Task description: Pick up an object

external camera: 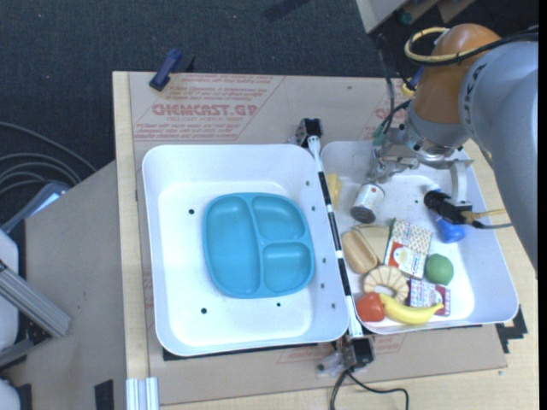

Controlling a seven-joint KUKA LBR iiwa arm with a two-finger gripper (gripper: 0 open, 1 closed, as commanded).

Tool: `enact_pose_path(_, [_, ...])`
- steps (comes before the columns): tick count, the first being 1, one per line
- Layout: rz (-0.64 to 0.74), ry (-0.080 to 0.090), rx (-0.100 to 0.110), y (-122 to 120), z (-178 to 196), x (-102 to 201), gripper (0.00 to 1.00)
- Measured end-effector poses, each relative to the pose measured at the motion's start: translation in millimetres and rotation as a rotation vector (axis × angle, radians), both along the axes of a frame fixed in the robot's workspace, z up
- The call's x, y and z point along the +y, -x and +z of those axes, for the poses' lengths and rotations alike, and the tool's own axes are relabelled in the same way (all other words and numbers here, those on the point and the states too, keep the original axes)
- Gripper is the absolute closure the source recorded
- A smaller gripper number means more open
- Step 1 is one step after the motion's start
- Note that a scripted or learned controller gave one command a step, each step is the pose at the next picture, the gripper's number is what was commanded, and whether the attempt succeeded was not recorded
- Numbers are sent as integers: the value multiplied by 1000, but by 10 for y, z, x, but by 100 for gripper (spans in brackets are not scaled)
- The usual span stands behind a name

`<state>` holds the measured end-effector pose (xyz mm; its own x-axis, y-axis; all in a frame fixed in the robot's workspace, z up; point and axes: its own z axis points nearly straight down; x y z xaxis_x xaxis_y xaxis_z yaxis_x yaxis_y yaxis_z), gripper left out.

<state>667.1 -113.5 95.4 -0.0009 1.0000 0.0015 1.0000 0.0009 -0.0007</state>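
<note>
Cup perhaps touching bin wall

The bench is carrying two white bins side by side, the left bin and the right bin touching along their inner edges. Brown printed board is covering the benchtop. A small blue clip is lying at the bench's far left corner.
</note>
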Motion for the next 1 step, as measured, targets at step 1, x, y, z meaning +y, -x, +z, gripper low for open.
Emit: enact_pose_path(1, [0,0,0,1,-3,0,0])
